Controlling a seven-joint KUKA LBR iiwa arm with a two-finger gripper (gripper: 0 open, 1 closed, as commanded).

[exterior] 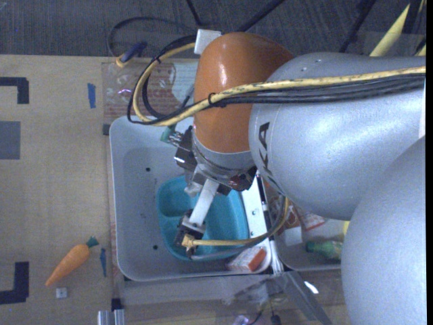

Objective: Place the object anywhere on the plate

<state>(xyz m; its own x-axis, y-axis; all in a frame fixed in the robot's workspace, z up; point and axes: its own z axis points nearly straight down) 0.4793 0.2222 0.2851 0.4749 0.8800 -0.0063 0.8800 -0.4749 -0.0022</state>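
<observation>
Closest to the lens is my own grey arm (338,127), its orange band (226,93) sitting above the wrist and covering much of the bin (135,181) below. My pincer (230,179) hangs under that wrist, over the blue plate (233,215) that lies in this bin. From this angle I cannot tell whether it is released, clenched or carrying anything.

As for the object, an orange-and-white thing (252,258) rests at the bin's corner, just beside the plate's rim. A carrot (67,264) lies out on the surface (54,195), well apart from the bin. I cannot say which of them is meant.

I judge the main risk to be letting go blind. If the pincer sits near the plate's edge rather than its middle, a released object could roll off the rim into the bin. If the pincer is bare, I would go through the placing for nothing. The wrist is also low over the plate and could nudge it across the bin floor.
</observation>
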